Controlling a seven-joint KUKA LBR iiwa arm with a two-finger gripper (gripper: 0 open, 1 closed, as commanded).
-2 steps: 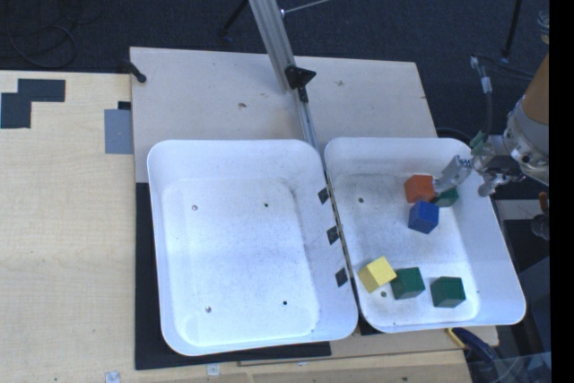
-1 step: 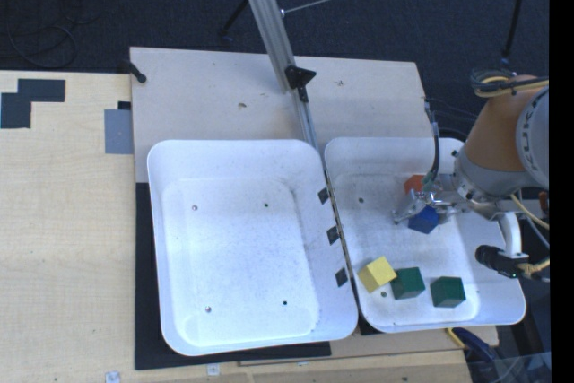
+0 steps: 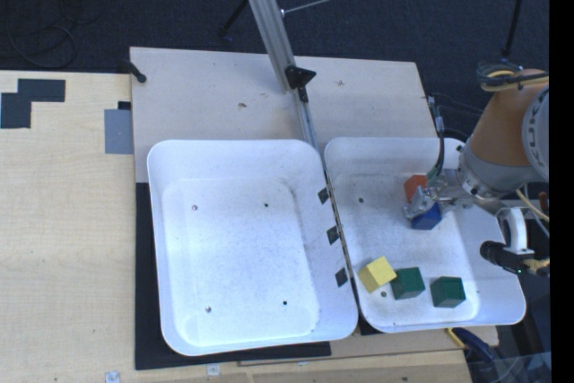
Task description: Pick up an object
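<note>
The grasp step looks under way in the right-hand shallow white bin; the two-finger gripper sits low over a small blue block beside an orange block; whether it is clamped on anything I cannot tell; next, a clean lift.

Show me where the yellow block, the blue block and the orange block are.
yellow block (image 3: pixel 378 273), camera view, middle of its top face
blue block (image 3: pixel 428 217), camera view, its visible side
orange block (image 3: pixel 414 187), camera view, its visible top

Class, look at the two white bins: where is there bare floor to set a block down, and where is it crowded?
The left bin has bare floor wall to wall. In the right bin, the far left corner is bare. Crowded: the gripper over a blue block and orange block; near wall holds yellow block and two green blocks.
</note>
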